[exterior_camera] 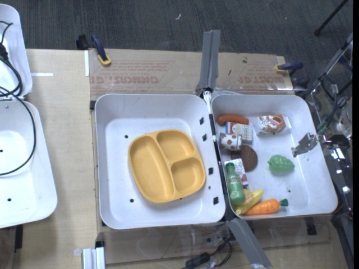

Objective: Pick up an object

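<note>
The right bin [314, 203] holds several toy foods. A red sausage [232, 119] lies at its back left, with a white and orange packet [271, 124] to its right. Below the sausage sit a small carton [242, 131] and a can [230, 142], then a brown round cookie [248, 158]. A green leafy vegetable [280, 164] rests mid-bin. Along the left wall lies a green bottle [234, 186], with a banana [249, 199] and a carrot [263, 207] at the front. My gripper [305, 143] hangs over the bin's right side, up and right of the green vegetable, with nothing seen in it.
The left bin [109, 167] carries a yellow divided plate [167, 165]. A grey divider post [210, 60] rises between the bins at the back. Cardboard [151, 72] lines the bench behind them. White equipment with black cables [17, 150] stands at far left.
</note>
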Robot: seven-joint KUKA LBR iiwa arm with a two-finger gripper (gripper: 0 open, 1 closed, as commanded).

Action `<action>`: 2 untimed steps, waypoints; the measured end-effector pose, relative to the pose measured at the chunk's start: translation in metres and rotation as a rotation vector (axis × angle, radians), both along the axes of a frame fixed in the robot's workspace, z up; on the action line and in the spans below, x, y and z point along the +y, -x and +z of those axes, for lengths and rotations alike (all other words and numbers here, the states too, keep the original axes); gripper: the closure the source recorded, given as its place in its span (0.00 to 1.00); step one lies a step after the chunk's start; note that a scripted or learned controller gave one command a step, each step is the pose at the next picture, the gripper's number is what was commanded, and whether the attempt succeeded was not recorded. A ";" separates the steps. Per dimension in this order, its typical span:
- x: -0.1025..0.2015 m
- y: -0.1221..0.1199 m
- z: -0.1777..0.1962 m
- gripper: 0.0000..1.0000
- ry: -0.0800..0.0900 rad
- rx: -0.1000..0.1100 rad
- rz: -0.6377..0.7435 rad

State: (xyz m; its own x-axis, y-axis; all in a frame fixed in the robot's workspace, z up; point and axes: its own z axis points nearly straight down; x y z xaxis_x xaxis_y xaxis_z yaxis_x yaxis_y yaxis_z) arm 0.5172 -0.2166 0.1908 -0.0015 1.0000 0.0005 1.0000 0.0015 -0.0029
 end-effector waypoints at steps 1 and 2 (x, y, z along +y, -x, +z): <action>0.039 -0.072 -0.083 0.00 0.001 -0.001 0.024; 0.058 -0.124 -0.097 0.00 0.001 0.003 -0.080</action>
State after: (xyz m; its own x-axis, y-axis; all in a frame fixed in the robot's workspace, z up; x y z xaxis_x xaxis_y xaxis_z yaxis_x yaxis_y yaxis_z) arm 0.6416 -0.1587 0.0934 0.0782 0.9969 -0.0009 0.9969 -0.0782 -0.0058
